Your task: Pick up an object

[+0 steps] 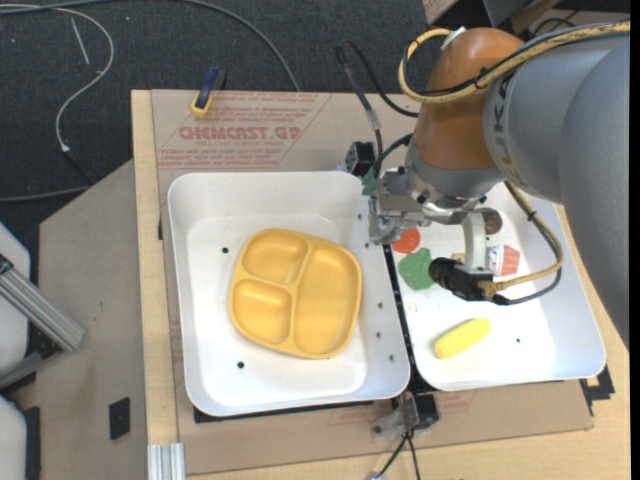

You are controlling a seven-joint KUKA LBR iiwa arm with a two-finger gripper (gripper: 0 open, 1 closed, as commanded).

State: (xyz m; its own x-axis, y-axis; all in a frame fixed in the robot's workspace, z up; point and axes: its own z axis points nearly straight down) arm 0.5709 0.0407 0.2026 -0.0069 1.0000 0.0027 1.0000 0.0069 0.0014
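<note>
Two white bins lie side by side under me, and I take the seam where they meet as my landmark. Biggest of all is my own arm (520,98), grey with its orange band, reaching over the right bin (560,353) toward that seam. Next comes the left bin (190,268), and in its middle, well away from the seam, sits a yellow divided plate (297,291), lying flat with three compartments facing up.

My gripper (392,223) hangs just at the seam, at its upper end, on the right bin's side. From above I cannot tell how wide it stands; the wrist body covers that part.

Smaller things crowd the right bin close to the seam. A yellow corn-shaped piece (462,337) lies farthest down, a little out from the seam, its long axis running slantwise, the far end rising away from the seam. A green piece (415,269) lies just beside the seam, directly below my gripper and nearly touching it. A small red piece (406,239) peeps out right under my wrist. An orange-and-white scrap (507,259) lies farther out.

I judge the red and green pieces the nearest picks: they lie just toward the viewer from my hand. The green one looks the easier, being less hidden. Nothing is lifted yet.
</note>
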